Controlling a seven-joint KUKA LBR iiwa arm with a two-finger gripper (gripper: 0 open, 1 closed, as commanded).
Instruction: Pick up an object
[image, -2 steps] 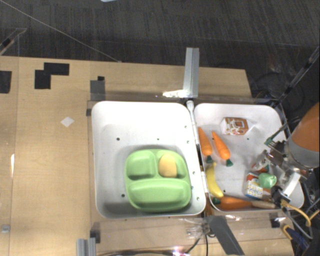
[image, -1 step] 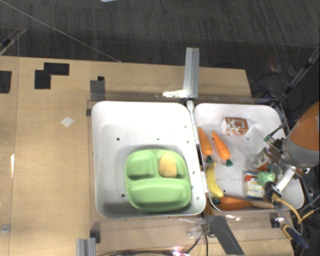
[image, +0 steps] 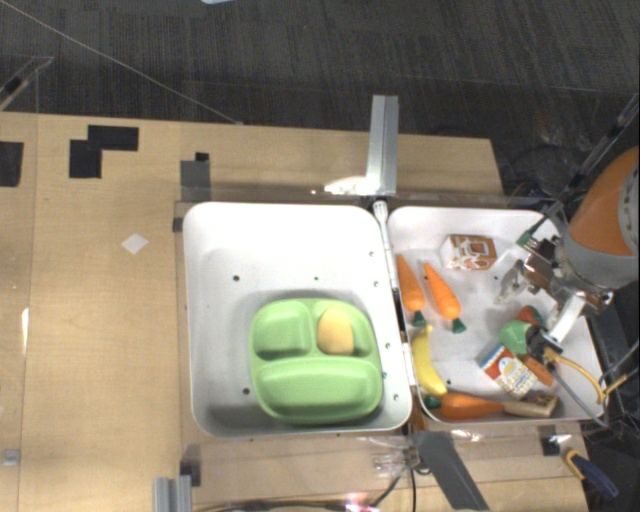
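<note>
Camera view: arm over the right bin, pick not yet made.
You see the gripper (image: 520, 275) low inside the right bin (image: 478, 222), toward its 3 o'clock wall; whether it is spread or closed you cannot tell, and nothing shows in its grasp. Candidate objects lie loose on the bin floor: two carrots (image: 428, 288) at 9 o'clock of the gripper, a small carton (image: 471, 252) at 10 o'clock, a green piece (image: 517, 336) and a printed box (image: 510, 371) at 6 o'clock, a banana (image: 428, 366) and another carrot (image: 470, 405) at 7 o'clock. In the left bin (image: 270, 235), a green tray (image: 300, 385) carries a yellow item (image: 336, 331). By this evidence, selection, grasp and lift all remain.
</note>
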